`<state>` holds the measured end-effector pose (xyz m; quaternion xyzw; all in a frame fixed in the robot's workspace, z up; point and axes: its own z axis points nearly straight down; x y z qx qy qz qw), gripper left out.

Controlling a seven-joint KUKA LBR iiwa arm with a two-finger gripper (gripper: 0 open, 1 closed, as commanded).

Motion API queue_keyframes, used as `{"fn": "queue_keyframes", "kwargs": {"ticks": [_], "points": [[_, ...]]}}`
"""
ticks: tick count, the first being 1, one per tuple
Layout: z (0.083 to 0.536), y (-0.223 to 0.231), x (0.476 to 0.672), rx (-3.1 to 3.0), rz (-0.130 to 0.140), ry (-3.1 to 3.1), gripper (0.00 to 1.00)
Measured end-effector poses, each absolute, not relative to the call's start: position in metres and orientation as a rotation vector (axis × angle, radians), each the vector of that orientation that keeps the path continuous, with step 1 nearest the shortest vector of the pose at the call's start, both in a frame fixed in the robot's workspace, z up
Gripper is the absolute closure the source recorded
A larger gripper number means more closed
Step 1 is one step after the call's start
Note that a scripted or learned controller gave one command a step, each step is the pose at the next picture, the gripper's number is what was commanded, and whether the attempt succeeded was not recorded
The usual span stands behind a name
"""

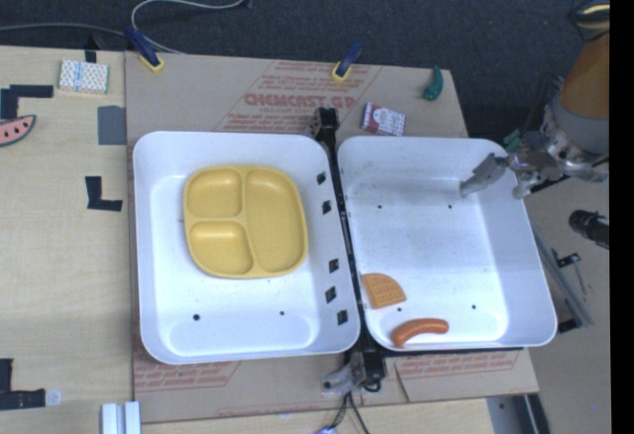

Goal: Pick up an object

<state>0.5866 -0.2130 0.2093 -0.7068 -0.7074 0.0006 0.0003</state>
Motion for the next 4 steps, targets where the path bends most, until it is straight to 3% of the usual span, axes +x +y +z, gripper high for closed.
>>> {"fn": "queue_keyframes", "kwargs": {"ticks": [1,2,3,4], "points": [[0.136,-0.143,0.567,-2.216,0.002,-2.221,0.0],[0.094,-0.118,0.541,-2.219,0.002,-2.22,0.0],[0.103,-0.117,0.542,-2.217,0.0,-2.22,1.0],[0.184,-0.046,0.484,-2.217,0.0,-2.223,1.0]]}}
